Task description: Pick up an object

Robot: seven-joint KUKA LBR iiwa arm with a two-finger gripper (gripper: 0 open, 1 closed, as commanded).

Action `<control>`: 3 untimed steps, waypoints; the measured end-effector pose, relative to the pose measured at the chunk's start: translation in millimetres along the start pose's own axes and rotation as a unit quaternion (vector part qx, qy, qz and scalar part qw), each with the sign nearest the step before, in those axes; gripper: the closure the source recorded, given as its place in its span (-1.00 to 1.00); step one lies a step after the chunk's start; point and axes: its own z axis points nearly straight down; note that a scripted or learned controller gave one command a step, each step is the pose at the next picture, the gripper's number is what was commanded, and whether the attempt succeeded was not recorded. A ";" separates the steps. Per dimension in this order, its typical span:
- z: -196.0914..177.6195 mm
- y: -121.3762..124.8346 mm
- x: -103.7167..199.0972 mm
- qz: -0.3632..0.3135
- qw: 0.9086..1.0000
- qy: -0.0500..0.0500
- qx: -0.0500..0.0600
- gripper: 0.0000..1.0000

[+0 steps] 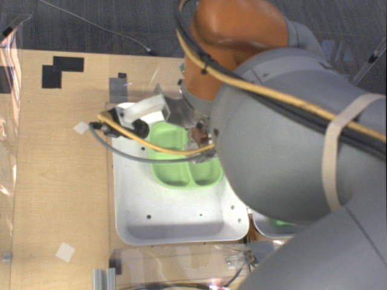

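Green plastic: the tray [181, 162], split into two compartments, lies in the left bin [169, 222], in its far half and toward its right wall. The pincer [201, 139] hangs over the tray's right compartment, close to the divider. The wrist hides its tips, so you cannot tell whether it is open or closed. Nothing is seen held.

Step in hand, as judged: the approach to the tray.
- The tray looks too wide to span, so take a rim or the divider rather than the whole body.
- Come down straight and let the pincer settle astride the chosen wall before closing.
- Lift level and slowly, since a hold off centre will likely tip the tray.

Clearances:
- The tray's right rim runs near the bin's right wall and under the arm [290, 132]. Room there is tight, so avoid sideways travel to that side.
- Bare bin floor lies open to the tray's left and on its near side. Make any correction that way.
- A corner of the right bin [266, 225] shows beneath the arm.
- The worktop [54, 180] left of the bins is open.
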 end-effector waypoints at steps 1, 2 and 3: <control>81.2 1.0 -2.2 0.028 1.000 -0.006 -0.003 1.00; 120.7 1.2 -1.7 -0.059 0.998 -0.005 -0.002 1.00; 138.7 1.1 -2.1 0.033 0.999 -0.003 -0.001 1.00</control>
